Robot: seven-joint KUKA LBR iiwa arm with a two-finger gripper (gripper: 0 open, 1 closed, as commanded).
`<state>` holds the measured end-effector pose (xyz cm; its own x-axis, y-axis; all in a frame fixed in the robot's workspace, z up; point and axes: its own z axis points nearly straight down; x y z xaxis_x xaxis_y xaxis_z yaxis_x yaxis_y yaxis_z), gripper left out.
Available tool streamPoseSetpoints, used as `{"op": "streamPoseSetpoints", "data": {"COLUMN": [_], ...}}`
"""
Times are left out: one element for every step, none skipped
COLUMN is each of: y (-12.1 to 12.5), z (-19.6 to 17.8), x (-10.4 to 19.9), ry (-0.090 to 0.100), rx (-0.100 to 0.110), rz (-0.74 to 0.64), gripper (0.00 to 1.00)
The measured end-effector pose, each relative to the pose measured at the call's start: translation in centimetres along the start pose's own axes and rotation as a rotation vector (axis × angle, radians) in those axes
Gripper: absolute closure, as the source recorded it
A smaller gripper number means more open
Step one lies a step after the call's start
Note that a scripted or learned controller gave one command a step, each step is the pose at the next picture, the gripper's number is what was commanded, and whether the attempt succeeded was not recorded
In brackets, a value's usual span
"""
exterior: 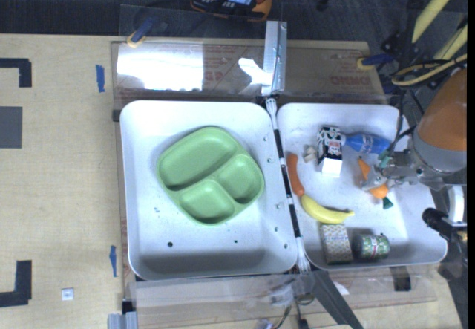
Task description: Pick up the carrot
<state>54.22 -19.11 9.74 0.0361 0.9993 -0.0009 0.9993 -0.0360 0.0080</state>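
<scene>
Right white bin [415, 246]: carrot [295, 174] lies ungrasped by the left wall; hand [382, 171], finger state indiscernible, sits well apart. Pickup not yet done.

One fixed overhead camera looks slantwise down on both bins [133, 171].
</scene>
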Motion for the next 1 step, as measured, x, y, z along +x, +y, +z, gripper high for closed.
{"op": "streamPoseSetpoints", "data": {"y": [1.06], "z": [-9.98], "x": [2.96], "ry": [0.0], "rx": [0.008], "rz": [0.069], "gripper": [1.0]}}
